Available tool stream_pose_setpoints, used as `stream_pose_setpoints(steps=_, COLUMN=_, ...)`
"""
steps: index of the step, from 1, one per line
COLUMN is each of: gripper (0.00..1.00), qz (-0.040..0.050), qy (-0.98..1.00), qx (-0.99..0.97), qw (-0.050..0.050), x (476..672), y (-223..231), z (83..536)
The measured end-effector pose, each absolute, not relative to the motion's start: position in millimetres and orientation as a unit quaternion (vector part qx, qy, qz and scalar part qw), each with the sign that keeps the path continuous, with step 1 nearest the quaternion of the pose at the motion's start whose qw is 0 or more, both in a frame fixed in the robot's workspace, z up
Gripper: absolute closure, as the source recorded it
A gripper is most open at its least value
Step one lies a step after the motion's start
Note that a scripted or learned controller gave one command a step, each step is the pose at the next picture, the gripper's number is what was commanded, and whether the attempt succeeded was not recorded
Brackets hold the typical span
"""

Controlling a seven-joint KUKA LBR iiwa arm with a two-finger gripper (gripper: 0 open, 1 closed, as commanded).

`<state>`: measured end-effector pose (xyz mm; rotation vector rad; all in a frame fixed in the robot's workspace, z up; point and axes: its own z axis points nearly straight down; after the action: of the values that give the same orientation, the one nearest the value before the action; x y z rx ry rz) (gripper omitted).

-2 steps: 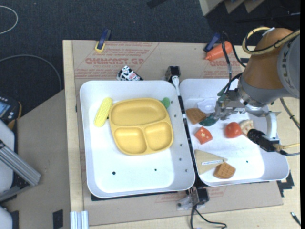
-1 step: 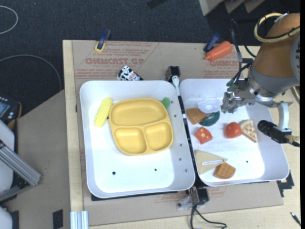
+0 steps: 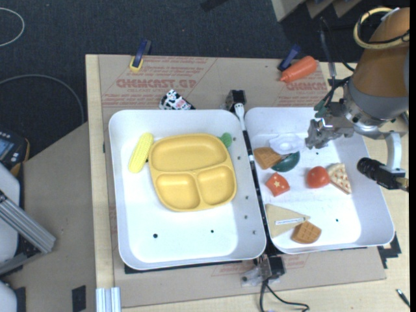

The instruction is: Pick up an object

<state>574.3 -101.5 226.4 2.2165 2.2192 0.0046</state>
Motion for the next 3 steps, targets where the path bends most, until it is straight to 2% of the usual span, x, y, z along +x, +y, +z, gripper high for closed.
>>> stream_pose_setpoints(steps=1, gripper=1.00, qz=0.0022, qy=0.710, qx=0.705, qw=0.001, x=592.8, y=-43.0, z=234.3)
stream_pose_setpoints(steps=2, gripper=1.00, qz=0.0014, qy=0.709, qx=0.705, qw=0.001, x=611.9, y=3.1, z=220.8)
stream_pose_setpoints(steps=3, gripper=1.00, qz=0.0023, qy=0.710, qx=0.705, qw=0.001, x=622.4, y=62.9, z=229.0)
